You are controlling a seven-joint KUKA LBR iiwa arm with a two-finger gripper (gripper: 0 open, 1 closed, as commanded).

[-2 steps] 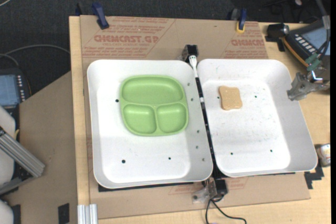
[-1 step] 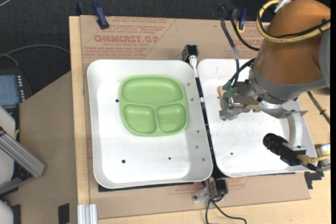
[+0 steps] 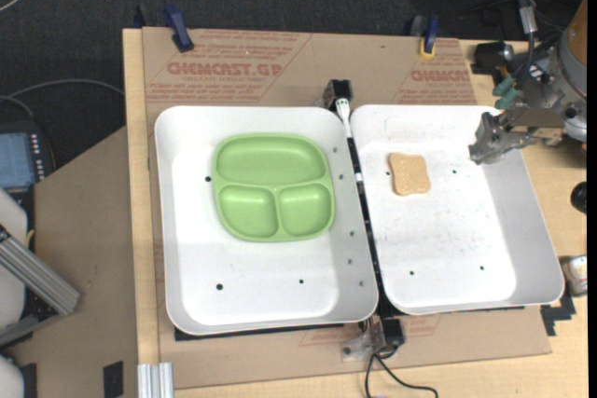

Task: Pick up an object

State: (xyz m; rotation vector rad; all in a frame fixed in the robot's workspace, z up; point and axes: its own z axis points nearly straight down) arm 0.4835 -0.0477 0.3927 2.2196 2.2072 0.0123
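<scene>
A: Logging left to right. 2 bins are sitting side by side on the bench. The left bin [image 3: 187,275] is holding a green divided tray [image 3: 274,186] with 3 compartments, lying toward the far half.

B: And the right bin [image 3: 485,284]?

A: It is holding 1 tan flat piece [image 3: 409,173], roughly squarish, lying flat in the far-left part of the bin, near the shared wall. Its slightly longer side is running near-to-far.

B: Where is the gripper [image 3: 486,147] sitting?

A: It is hovering over the far-right corner of the right bin, well apart from the piece. Whether it is spread or pressed together, I cannot tell; it is reading as 1 grey blur here. Nothing is showing in it.

B: So the relation for the coming move?

A: The tan piece is lying to the left of the gripper and slightly nearer. I am judging it the closest candidate; the green tray is lying much further left, across the wall.
</scene>
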